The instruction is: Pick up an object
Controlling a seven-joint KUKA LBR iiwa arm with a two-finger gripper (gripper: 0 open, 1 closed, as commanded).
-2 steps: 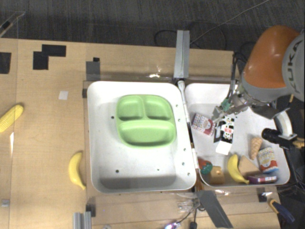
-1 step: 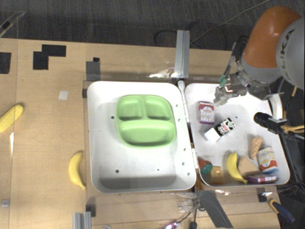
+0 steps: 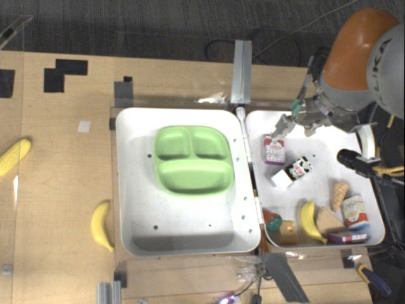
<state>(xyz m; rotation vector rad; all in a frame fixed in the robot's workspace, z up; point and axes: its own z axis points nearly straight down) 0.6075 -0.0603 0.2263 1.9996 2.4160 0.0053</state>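
My gripper [image 3: 295, 124] hangs over the back of the right bin [image 3: 376, 189], its fingers apart and nothing between them. One fingertip [image 3: 280, 129] hovers just above a small pink carton [image 3: 274, 151]. To the right of the carton lies a black-and-white cow-patterned box [image 3: 297, 168]. Along the front of this bin are a banana [image 3: 308, 220], an ice cream cone [image 3: 340, 196], a small can [image 3: 354, 211], a tan wedge [image 3: 326, 221] and a red-and-green piece [image 3: 272, 220].
The left bin [image 3: 136, 189] holds a green divided plate [image 3: 193, 159]. On the bench left of the bins lie a second banana [image 3: 100, 225] and a corn cob [image 3: 14, 157]. A metal post [image 3: 242, 75] stands behind the gap between the bins.
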